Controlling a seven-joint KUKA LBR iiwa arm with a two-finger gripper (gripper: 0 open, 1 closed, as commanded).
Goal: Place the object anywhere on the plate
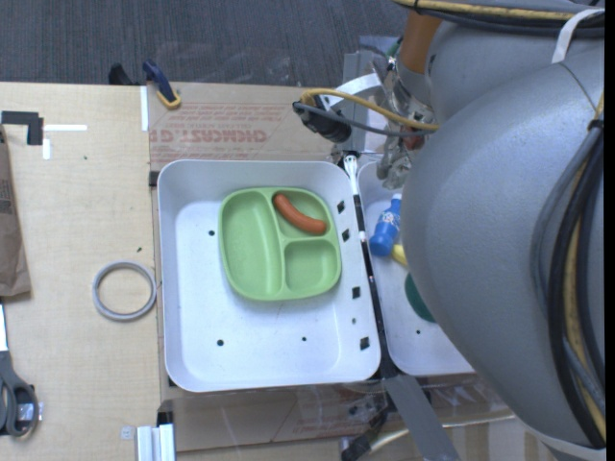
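A green plate (281, 245) with three compartments lies in the left white bin (192, 344). An orange-brown sausage (299, 214) rests in the plate's upper right compartment. My gripper (392, 166) hangs at the far edge of the right bin (423, 353), above and to the right of the plate and apart from the sausage. The big grey arm hides most of the right bin. Beside the arm I see a blue object (384, 230), a bit of yellow (399, 254) and a dark green edge (416, 301).
A divider rim (363, 257) separates the two bins. On the wooden bench to the left lie a grey ring (125, 289) and scissors (17, 403). A cardboard sheet (231, 133) sits behind the left bin. Cables (336, 113) hang near the wrist.
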